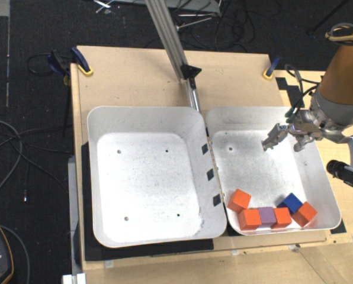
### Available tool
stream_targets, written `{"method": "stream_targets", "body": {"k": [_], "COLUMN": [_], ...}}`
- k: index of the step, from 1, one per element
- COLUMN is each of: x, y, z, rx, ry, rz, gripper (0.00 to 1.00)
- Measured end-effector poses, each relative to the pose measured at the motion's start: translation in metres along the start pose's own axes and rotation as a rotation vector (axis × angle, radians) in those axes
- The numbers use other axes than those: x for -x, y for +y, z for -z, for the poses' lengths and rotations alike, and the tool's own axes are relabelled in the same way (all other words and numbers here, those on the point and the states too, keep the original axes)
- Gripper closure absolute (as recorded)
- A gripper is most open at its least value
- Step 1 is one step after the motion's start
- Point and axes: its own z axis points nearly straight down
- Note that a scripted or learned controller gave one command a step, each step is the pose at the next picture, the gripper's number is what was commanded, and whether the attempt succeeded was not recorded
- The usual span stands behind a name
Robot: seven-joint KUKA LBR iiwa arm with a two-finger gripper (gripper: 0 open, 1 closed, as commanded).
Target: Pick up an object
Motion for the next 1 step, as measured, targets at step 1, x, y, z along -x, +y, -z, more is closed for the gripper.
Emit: {"method": "stream_targets", "body": {"k": [1], "x": [0.0000], "y": [0.0000], "z": [0.0000], "rx": [0.000], "ry": [0.000], "rz": [0.000], "gripper": [0.00]}}
